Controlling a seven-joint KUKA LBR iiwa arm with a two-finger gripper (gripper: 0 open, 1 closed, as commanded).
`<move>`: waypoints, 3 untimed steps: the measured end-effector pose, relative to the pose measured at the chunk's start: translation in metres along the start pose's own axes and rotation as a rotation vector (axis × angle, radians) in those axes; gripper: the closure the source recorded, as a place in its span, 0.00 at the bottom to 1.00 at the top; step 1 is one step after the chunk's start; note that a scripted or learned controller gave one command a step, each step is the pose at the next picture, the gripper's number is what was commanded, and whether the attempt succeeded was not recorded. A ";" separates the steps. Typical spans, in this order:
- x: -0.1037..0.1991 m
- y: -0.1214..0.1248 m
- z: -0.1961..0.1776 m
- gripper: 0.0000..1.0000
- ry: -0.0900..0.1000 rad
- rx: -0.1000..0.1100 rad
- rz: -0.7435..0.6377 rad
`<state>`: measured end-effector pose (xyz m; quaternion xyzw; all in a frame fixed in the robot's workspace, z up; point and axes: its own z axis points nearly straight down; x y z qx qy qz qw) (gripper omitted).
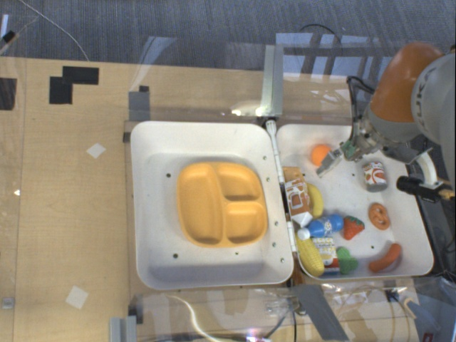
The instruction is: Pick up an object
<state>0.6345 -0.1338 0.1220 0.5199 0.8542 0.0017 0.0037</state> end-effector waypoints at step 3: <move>0.009 0.037 -0.052 1.00 -0.001 -0.004 0.103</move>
